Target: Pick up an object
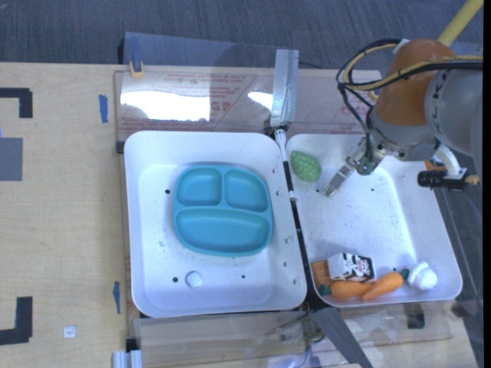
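A: You see the arm [453, 106] run off the right edge of the picture, so its upper links are cut away.

B: And the gripper [337, 181]?

A: Too small and blurred for you to tell how its fingers stand.

B: What about the pile at the near edge of the right bin [430, 205]?

A: The carton [351, 266] has black-and-white print you cannot read. The orange carrot-like pieces [368, 287] overlap, so you cannot tell where one ends. The white thing [422, 276] in the near right corner is too blurred to name.

B: And the left bin [146, 205]?

A: A small pale round thing [193, 280] near its near left corner, too faint to identify.
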`<control>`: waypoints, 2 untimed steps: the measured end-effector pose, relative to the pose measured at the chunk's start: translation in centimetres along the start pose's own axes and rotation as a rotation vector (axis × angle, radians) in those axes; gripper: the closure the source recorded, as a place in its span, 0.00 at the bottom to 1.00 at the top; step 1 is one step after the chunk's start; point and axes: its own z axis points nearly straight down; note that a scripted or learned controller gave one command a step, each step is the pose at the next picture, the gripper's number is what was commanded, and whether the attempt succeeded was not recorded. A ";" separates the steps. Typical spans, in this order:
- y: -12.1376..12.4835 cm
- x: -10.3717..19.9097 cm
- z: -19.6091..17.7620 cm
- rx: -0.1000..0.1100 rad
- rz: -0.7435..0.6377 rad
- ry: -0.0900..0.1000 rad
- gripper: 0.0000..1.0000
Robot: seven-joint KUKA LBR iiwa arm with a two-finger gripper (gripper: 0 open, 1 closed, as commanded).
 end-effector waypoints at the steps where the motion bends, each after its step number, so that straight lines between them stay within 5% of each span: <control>1: 0.5 -0.4 -1.5 -0.020 -0.001 -0.024 1.00; 2: -4.9 -4.2 0.0 -0.025 0.210 -0.020 1.00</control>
